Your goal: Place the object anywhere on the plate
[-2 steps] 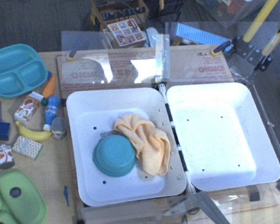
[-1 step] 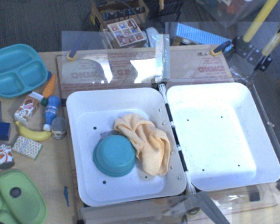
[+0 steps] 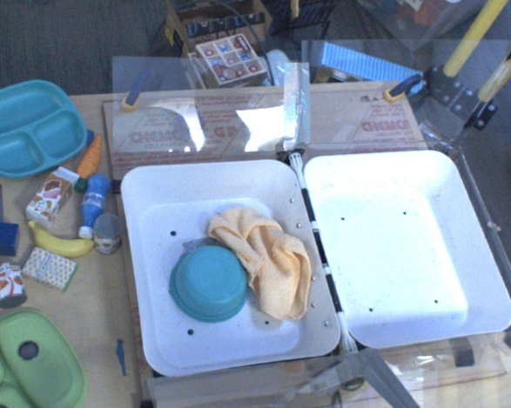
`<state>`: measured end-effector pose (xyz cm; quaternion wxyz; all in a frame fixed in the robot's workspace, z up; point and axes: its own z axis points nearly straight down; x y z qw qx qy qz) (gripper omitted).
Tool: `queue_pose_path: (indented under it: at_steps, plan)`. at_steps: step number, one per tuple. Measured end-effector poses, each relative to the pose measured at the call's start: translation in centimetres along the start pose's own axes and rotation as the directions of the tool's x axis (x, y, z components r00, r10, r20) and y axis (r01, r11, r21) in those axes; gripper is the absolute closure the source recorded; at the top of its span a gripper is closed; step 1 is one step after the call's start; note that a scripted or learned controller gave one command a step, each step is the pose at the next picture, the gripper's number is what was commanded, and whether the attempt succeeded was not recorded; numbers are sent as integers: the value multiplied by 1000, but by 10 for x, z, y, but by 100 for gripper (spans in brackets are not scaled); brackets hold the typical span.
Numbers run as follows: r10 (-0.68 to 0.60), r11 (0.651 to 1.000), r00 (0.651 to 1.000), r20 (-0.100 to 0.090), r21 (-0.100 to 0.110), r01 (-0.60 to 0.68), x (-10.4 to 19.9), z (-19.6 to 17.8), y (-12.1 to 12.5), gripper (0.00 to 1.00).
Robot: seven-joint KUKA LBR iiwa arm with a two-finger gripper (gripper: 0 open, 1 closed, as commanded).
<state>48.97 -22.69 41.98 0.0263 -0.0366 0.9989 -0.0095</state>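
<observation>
Your job is not done yet: the yellow cloth point(image 3: 272, 259) lies touching the blue plate point(image 3: 209, 283), not on it, and you cannot tell if the claw is open.

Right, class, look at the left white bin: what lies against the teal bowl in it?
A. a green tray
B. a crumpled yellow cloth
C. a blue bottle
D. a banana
B: the yellow cloth lies crumpled beside the teal bowl, touching its right side, inside the left bin.

A banana point(image 3: 59, 241) lies beside a teal tray point(image 3: 25, 128).
</observation>
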Motion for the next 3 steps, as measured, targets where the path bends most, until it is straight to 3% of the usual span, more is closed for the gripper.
queue_pose_path:
  at_steps: [3]
  plan:
    - [5, 1000, 999, 35, 13, -6, -8, -36, -3, 100]
